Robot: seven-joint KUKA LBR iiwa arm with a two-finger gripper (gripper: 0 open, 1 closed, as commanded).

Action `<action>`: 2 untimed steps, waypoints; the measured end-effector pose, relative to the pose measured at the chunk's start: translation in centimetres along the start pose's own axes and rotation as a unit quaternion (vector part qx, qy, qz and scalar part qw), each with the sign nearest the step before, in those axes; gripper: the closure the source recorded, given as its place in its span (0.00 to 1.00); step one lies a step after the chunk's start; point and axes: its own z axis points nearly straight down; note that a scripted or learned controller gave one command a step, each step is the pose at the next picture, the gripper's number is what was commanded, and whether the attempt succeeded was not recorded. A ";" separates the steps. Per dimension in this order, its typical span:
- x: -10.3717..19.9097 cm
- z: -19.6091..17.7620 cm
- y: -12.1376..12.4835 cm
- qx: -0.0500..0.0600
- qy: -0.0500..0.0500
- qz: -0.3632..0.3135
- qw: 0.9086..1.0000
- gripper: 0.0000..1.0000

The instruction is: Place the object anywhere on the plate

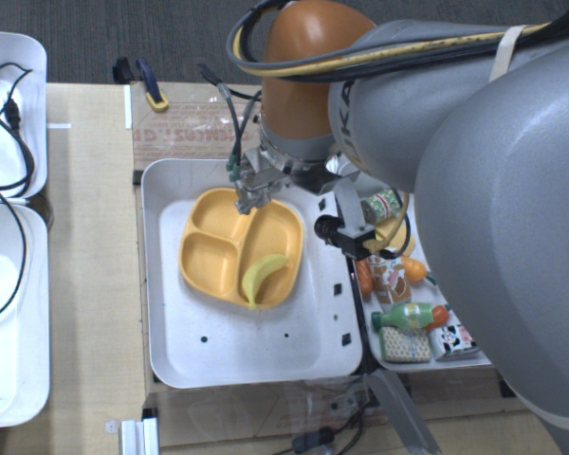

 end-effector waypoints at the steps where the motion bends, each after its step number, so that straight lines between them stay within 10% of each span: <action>1: -0.1 -16.9 -8.6 0.000 0.000 -0.111 0.994 1.00; 2: 6.0 -5.9 -7.4 0.000 0.000 -0.218 0.976 1.00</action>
